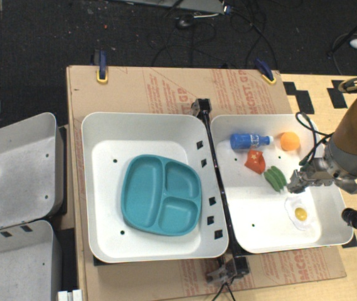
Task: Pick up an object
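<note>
Arm: the grey arm [354,146] comes in from the right edge, its orange band up top, wrist angled down over the right bin.
Pincer: the pincer [295,185] sits low inside the right bin, just right of the green piece and just above the fried egg; it is dark and small here, so I cannot tell whether it is apart or together, and nothing shows between its tips.
Right bin: the right bin [253,231] holds all the small things, clustered in its upper right half.
Blue bottle: the blue bottle [249,141] lies on its side near the bin's top, cap pointing right toward the orange.
Orange: the orange ball [289,142] rests just right of the bottle's cap, close to the far right wall.
Red piece: a red piece [256,162] lies just below the bottle, between it and the green piece.
Green piece: the green piece [275,178] lies slanted, down and right of the red one, right beside the pincer; whether they touch I cannot tell.
Fried egg: a white fried egg toy [299,214] with a yellow yolk lies flat below the pincer, near the right wall.
Left bin: the left bin [103,231] carries a teal divided plate [162,194] with three compartments, lying flat in the middle.
Desk: both bins sit side by side on a cardboard sheet [165,89] on the desk, held by two blue and yellow clamps at its far edge.
Far left: two more white trays [15,168] lie off the cardboard at the left.
</note>
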Controlling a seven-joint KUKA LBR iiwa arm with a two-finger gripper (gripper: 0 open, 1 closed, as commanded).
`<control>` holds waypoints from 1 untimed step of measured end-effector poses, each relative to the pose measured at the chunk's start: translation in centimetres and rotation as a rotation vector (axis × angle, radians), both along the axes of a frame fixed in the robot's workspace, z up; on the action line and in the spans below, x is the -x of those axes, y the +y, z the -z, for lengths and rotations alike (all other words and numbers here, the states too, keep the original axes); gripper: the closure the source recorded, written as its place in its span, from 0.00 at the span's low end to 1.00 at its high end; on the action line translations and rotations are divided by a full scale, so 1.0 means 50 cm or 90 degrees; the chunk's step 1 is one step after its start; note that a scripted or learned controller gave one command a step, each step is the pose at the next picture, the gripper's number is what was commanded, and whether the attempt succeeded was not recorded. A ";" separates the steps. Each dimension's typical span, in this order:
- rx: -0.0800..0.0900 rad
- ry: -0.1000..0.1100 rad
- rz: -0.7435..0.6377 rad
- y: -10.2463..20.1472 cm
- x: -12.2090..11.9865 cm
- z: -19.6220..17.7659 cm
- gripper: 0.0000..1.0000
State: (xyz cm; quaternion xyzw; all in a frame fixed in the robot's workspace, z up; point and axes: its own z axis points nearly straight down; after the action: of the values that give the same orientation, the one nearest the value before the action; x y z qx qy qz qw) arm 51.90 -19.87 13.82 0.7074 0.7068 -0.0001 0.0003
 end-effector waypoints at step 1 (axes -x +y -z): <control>0.001 -0.003 -0.002 -0.010 -0.002 -0.124 1.00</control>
State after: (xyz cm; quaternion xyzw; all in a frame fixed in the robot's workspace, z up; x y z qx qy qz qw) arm 52.01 -20.39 20.03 0.7065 0.7077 0.0009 0.0026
